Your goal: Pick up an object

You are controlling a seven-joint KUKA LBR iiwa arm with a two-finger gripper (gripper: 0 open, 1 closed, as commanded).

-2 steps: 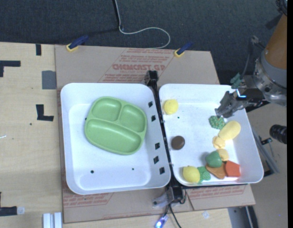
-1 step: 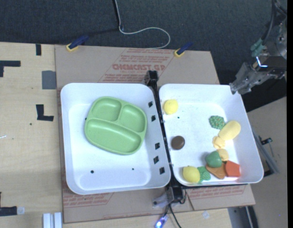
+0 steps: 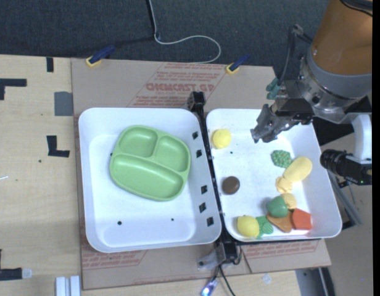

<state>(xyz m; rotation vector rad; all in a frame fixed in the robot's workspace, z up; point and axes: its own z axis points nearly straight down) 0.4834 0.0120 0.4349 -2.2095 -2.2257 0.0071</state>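
Bins: 2 shallow white plastic bins side by side on a brown cardboard sheet; left bin [image 3: 97, 227], right bin [image 3: 251, 165]; smooth glossy walls, rounded corners, joined along the centre by a row of black clips.
Left bin contents: 1 light green plastic divided plate [image 3: 150, 162], smooth, rounded outline, 3 compartments, lying tilted in the upper centre of the bin.
Right bin contents: 8 small toy food pieces.
Upper left of right bin: 1 yellow round ball-like piece [image 3: 221, 138], smooth.
Centre left of right bin: 1 brown round disc-like piece [image 3: 231, 184], matte.
Right side of right bin: 1 dark green bumpy piece [image 3: 280, 159]; just below it, 1 pale yellow elongated piece [image 3: 297, 170], smooth.
Lower right of right bin: a cluster of 1 yellow lemon-shaped piece [image 3: 248, 226], 1 green rounded piece [image 3: 277, 206], 1 orange-red blocky piece [image 3: 301, 219] and 1 small green leafy piece [image 3: 264, 226], touching or nearly touching.
Arm: grey with an orange band, entering from the upper right of the frame.
Gripper [image 3: 263, 132]: dark metal, over the upper part of the right bin, above and left of the dark green bumpy piece.
Fingers: set close together, nothing visible between them.
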